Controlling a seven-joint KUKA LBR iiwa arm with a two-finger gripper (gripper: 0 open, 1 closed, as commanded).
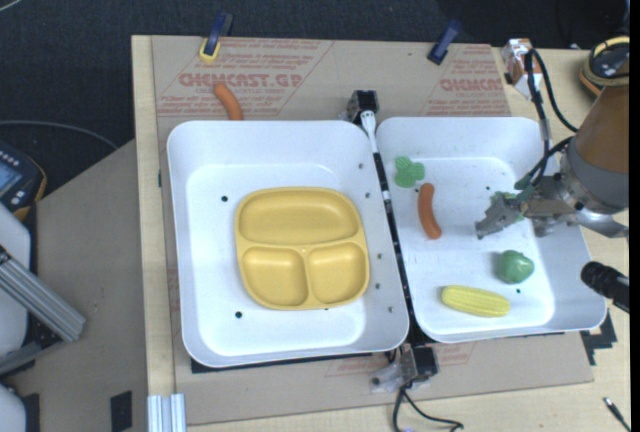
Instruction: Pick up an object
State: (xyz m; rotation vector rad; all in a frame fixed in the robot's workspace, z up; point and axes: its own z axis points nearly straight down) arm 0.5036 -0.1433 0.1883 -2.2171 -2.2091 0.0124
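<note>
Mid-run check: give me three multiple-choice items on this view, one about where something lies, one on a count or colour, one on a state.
1. Where does the yellow divided tray lie?
A. In the left bin
B. In the right bin
C. On the cardboard behind the bins

2. How many loose items lie in the right bin?
A. Two
B. Four
C. Six

3. What is between the gripper and the toy items?
A. It clamps the corn
B. It lifts the sausage
C. It sits over the bin floor, apart from all of them

Answers:
1 A, the tray fills the middle of the left bin.
2 B, a green piece, a sausage, a green pepper and a corn cob.
3 C, bare white floor shows around its tip.
</note>
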